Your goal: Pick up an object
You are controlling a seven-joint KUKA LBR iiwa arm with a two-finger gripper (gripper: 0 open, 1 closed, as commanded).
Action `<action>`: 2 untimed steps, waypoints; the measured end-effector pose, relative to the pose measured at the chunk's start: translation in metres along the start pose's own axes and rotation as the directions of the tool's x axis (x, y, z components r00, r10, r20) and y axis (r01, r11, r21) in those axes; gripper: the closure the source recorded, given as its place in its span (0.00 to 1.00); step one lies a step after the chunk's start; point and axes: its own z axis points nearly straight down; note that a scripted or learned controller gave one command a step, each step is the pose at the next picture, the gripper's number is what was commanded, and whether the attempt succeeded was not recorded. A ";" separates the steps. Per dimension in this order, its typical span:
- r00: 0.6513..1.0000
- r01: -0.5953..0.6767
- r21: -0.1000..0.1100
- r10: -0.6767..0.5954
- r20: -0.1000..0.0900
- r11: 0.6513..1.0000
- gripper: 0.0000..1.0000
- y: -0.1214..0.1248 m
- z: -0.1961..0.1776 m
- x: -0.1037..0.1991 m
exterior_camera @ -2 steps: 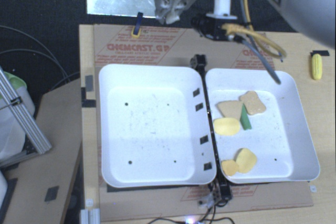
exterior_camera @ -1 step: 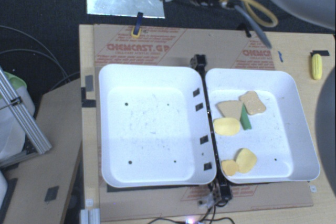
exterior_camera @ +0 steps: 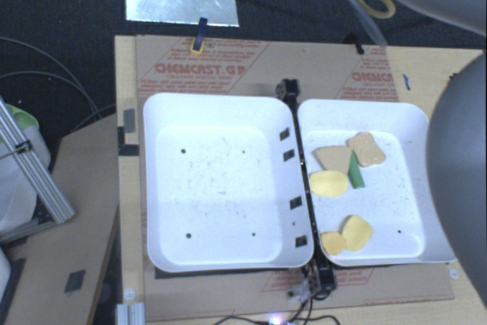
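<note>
Since the pieces in the right bin [exterior_camera: 411, 118] at the frame's lower right look flat, light and stiff, the green stick [exterior_camera: 355, 171] is best pinched across its narrow width. The fingers' state cannot be told.

The word "CHEMCAST" was printed in red capitals on the flat brown paper-covered board [exterior_camera: 228, 61] under the two white bins, followed by smaller characters that could not be made out with certainty; a second red imprint of the same kind was seen farther right on that board, too foreshortened to be read
</note>
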 end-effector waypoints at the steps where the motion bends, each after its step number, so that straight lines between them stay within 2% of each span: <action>1: 1.000 0.009 0.004 -0.009 -0.004 1.000 1.00 -0.128 -0.003 0.002; 2: 1.000 -0.003 0.009 0.003 0.003 1.000 1.00 -0.129 0.068 -0.035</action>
